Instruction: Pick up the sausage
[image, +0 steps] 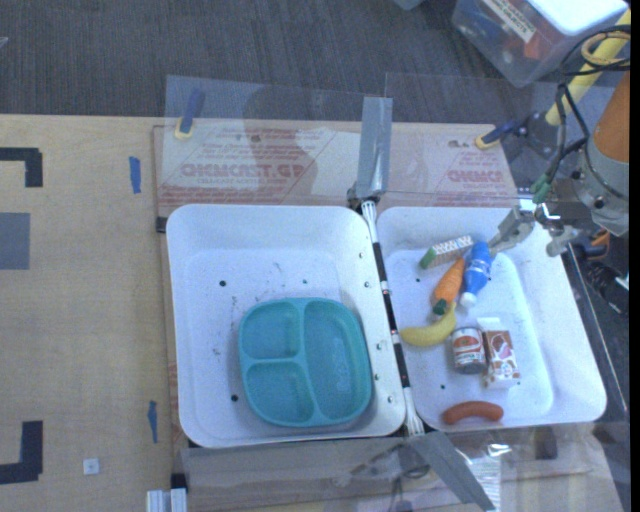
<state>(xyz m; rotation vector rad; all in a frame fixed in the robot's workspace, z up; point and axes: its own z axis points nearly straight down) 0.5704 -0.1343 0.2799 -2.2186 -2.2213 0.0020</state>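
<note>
the small reddish-brown sausage (472, 412) is seen near the front wall of the right white bin (575, 345); the pincer (533, 226) is held spread and empty over the far rim, so the nearby wall could block one finger

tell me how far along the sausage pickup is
Nothing looks done yet: the sausage lies on the floor of the right bin, near its front edge. In hand: the gripper is above that bin's far right corner, well away from the sausage, with nothing visible between its fingers. Left to do: move over the sausage, descend, grasp it and lift it.
</note>
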